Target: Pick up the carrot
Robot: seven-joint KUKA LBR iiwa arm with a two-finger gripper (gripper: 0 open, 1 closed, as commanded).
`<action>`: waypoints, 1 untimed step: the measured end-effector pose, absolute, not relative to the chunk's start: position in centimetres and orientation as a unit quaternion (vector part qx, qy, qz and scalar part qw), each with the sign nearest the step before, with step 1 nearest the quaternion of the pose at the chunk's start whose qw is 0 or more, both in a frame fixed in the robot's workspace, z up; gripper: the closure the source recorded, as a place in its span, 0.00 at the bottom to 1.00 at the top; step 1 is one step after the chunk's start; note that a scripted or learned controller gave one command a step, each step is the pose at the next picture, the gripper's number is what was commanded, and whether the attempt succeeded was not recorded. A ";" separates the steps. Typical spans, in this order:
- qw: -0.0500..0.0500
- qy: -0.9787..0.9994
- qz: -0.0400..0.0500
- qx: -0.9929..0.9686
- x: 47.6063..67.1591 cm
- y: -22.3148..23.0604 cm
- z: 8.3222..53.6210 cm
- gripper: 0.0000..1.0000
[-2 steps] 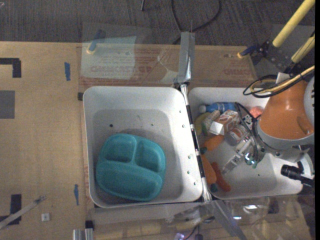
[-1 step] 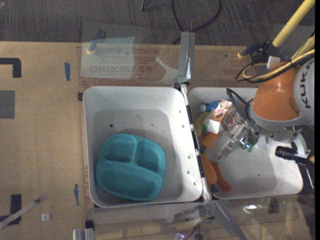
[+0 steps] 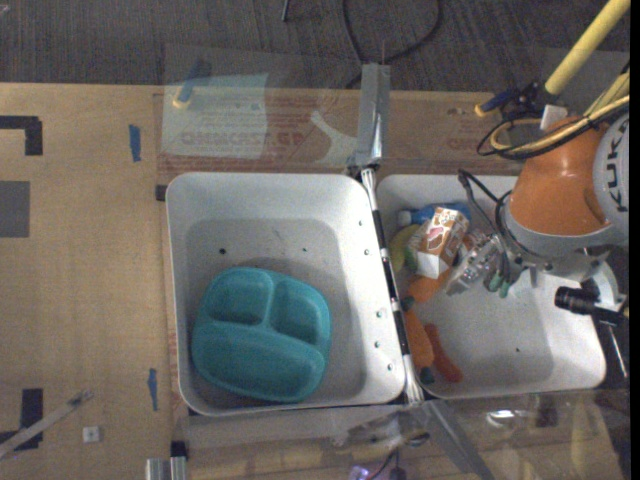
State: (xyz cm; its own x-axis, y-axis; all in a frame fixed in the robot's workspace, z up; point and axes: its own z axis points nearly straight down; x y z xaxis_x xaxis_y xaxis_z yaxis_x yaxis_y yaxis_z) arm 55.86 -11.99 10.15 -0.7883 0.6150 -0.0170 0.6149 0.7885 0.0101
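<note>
Carrot (image 3: pixel 419 343) lay in right bin (image 3: pixel 560 368), against its left wall, long axis running toward me. Jaws (image 3: pixel 483 266) hovered up-right of it; I couldn't tell their state.

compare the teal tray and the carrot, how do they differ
The teal tray is broad, flat and split into compartments; the carrot is slim, orange and small beside it. The tray lies alone in the left bin; the carrot lies in the right bin among other items. The gripper touches neither.

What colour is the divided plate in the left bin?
Teal, plain with no pattern; the plate shows best in the camera view, lying in the left bin.
</note>
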 end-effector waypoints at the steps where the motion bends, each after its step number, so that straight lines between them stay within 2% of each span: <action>1: 0.002 0.907 0.001 0.421 53.2 -7.6 18.5 1.00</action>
